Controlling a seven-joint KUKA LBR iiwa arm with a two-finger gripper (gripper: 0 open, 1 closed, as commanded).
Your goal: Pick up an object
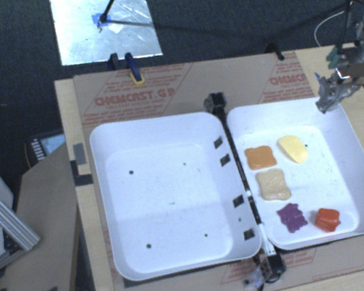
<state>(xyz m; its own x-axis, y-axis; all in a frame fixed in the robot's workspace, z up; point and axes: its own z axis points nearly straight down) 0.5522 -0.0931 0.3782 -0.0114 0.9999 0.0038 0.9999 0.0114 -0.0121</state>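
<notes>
The pale yellow wedge-shaped object point(293, 148), nearest of five pieces left lying in the right white bin point(355, 147), is not yet grasped, the metal two-finger gripper point(328, 104) being poised above the bin's far right corner, nothing held, its finger spacing indiscernible.

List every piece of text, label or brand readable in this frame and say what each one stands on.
"CHEMCAST GP": red print on the brown protective sheet under the bins, above the left bin.
The same red print recurs near the sheet's upper right corner, slanted and too blurred to read for certain.
Fainter red print along the sheet's front edge: too small to read.
No text is readable on the items in the right bin or on the gripper.
</notes>
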